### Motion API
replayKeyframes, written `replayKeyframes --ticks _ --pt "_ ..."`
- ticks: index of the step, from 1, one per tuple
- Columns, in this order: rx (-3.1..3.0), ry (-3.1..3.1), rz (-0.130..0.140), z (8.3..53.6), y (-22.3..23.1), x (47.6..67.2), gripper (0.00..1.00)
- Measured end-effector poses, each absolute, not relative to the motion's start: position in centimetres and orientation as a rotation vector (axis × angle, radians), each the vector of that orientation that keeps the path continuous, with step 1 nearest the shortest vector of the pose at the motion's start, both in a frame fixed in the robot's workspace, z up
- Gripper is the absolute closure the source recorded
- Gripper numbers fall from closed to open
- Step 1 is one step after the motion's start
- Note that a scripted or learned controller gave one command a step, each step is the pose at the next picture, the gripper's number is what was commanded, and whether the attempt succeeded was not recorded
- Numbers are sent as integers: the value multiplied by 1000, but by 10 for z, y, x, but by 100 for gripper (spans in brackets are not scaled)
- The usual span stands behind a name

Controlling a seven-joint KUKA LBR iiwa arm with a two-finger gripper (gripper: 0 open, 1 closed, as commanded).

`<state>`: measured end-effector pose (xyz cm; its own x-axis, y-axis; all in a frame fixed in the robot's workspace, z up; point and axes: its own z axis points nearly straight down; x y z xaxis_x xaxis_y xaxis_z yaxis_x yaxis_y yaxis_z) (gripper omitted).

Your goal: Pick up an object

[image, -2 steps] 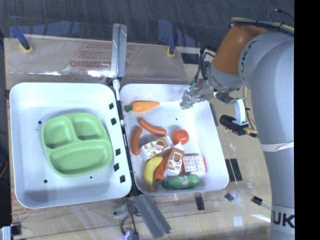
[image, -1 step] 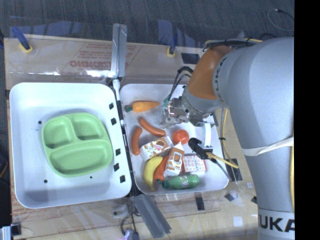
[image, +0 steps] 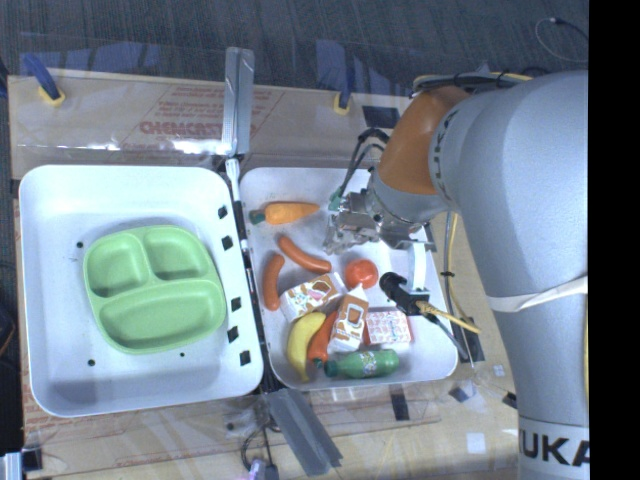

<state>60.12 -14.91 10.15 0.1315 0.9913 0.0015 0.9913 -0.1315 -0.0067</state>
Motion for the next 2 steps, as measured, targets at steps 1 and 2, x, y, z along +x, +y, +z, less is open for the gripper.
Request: replayKeyframes --ticks 1,2 --pt "-2359 -2066 6 101 -149 601 0" --pt "-2355 -2069 6 112 -149 602 100"
